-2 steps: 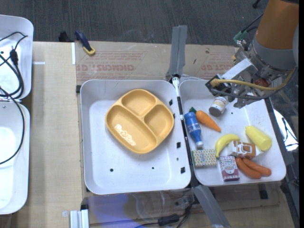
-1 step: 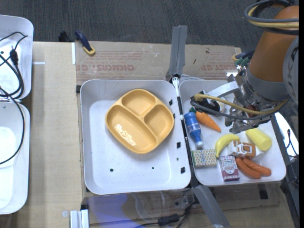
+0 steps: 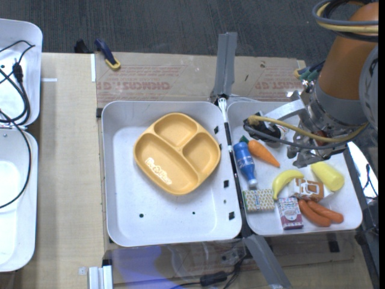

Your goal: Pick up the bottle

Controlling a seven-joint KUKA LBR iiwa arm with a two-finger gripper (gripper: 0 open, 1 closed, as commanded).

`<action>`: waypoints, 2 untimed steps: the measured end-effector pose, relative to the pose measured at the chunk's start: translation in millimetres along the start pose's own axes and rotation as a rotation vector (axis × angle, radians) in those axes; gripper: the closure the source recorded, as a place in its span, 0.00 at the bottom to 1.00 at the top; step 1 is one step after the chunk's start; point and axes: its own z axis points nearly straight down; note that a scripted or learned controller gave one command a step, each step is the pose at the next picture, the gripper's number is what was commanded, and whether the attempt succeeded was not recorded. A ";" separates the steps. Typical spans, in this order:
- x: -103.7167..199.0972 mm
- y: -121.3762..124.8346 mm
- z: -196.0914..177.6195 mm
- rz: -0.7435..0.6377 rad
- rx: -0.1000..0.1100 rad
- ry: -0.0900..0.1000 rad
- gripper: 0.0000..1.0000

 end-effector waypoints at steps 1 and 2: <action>31.2 23.8 5.1 0.009 0.000 0.004 1.00; 31.4 24.5 -2.6 0.008 -0.001 -0.001 1.00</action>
